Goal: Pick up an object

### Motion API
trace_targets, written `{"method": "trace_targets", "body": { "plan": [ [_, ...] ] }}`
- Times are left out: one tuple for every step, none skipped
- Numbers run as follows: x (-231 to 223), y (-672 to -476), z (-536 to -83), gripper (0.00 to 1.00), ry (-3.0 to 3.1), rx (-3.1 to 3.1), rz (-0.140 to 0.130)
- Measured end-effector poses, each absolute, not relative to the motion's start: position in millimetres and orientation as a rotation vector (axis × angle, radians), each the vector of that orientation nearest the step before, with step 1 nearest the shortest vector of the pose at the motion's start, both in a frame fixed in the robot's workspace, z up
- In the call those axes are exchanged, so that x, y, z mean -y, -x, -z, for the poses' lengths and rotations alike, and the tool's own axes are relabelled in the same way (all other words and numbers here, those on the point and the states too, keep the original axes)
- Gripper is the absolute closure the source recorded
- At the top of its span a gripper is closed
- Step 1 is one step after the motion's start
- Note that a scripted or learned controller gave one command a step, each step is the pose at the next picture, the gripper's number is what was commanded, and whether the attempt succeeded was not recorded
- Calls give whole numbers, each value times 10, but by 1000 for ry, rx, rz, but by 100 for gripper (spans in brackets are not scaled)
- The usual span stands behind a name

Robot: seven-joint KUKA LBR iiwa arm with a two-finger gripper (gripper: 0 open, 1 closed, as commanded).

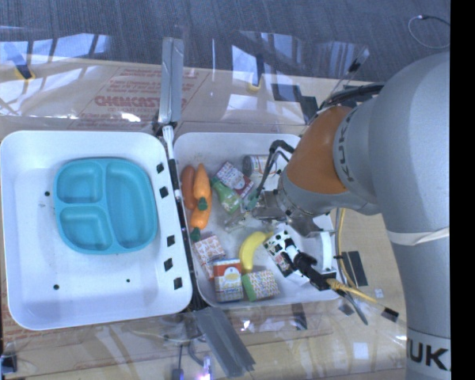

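Note:
My gripper (252, 206) is low over the middle of the right bin (191, 145), under the orange wrist band. It hangs just above a green packet (226, 197), with a yellow banana (252, 248) below it in the view. Two orange carrots (196, 193) lie along the bin's left wall. A colourful packet (231, 175) and a small can (257, 165) sit toward the back. A black-and-white patterned item (283, 248) lies to the right of the banana. The wrist hides what is directly under the gripper.
Small printed boxes (209, 249) (228, 280) (260, 284) crowd the right bin's near corner. The left bin (24, 291) holds a blue compartment plate (105, 204). A ridge with black clips (168, 212) divides the bins.

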State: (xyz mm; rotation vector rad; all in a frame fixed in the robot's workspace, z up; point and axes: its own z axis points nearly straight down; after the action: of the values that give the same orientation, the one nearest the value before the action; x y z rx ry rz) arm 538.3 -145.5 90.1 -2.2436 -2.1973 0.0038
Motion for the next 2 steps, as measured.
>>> {"method": "trace_targets", "body": {
  "plan": [
    [1454,-5378,-976,100,2238,2200,-8],
    [674,-5775,-2528,100,2334,2100,-4]
  ]
}}
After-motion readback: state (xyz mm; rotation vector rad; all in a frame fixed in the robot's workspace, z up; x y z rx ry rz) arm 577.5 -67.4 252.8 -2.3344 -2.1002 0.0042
